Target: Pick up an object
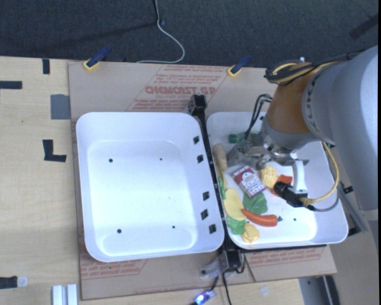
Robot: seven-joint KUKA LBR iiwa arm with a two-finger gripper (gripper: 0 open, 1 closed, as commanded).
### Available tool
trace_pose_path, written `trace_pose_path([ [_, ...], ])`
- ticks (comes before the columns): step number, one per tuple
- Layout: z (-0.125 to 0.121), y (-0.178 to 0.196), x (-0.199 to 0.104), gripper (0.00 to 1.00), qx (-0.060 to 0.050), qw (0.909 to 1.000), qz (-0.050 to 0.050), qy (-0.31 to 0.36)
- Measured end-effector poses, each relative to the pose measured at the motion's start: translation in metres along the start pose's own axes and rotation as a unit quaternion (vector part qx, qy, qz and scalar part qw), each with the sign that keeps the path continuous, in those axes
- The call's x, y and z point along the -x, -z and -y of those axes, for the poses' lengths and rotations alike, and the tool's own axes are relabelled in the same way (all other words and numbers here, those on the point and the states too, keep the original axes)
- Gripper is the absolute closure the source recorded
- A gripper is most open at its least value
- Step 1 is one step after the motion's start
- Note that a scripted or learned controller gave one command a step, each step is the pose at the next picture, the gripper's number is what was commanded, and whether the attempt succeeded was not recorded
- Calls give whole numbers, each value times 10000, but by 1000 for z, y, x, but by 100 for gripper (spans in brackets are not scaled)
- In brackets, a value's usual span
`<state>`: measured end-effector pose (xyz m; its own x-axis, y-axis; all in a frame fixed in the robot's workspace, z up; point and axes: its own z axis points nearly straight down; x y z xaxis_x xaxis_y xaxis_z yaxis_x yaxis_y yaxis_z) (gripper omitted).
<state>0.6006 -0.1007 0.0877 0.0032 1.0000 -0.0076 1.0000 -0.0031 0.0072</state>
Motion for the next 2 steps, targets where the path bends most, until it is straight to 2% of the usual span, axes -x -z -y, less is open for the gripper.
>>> trace_pose_path([
  [1, 37, -3, 12, 0, -41, 10000, -35, 14],
  [2, -1, -3, 14, 0, -29, 10000, -35, 25],
])
